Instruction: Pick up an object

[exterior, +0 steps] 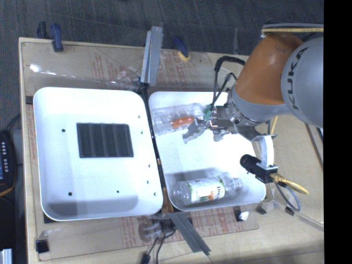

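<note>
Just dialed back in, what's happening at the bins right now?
The arm reaches over the right bin, its gripper open beside a clear bottle with an orange patch at the bin's far end. Nothing sits between the fingers. A second clear bottle lies at the near end. The left bin holds a dark ribbed panel.

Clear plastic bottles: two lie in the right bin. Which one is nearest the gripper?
The orange-tinged bottle at the bin's far end, just beside the gripper; the labelled bottle lies along the near wall.

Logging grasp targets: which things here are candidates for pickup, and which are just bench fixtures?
Candidates: clear bottle with orange inside, beside the pincer; clear bottle with label.

Fixtures: left bin, dark ribbed panel, blue clamps.
</note>
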Robot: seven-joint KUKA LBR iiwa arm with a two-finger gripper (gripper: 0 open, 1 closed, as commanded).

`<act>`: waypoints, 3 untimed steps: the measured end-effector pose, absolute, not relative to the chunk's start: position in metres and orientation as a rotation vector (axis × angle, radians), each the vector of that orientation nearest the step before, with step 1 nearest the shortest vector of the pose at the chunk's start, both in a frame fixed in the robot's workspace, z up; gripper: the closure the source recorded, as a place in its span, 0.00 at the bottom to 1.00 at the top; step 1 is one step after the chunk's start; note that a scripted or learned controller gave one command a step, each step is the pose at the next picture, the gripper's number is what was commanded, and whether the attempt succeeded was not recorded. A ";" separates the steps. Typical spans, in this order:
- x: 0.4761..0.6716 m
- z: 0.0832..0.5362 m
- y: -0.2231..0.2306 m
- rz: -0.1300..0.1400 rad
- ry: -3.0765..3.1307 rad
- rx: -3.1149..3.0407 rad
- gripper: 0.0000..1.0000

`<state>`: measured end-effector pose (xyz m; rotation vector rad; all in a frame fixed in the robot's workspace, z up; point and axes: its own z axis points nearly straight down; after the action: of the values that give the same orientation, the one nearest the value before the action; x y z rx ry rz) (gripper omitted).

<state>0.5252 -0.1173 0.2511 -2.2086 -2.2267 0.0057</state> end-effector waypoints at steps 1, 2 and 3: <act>0.517 0.141 -0.149 0.007 -2.209 -2.225 0.00; 0.477 0.191 -0.162 0.002 -2.157 -2.281 0.00; 0.476 0.110 -0.197 0.003 -2.178 -2.259 0.00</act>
<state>0.4764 -0.1974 0.1097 -2.2590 -2.1784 0.0030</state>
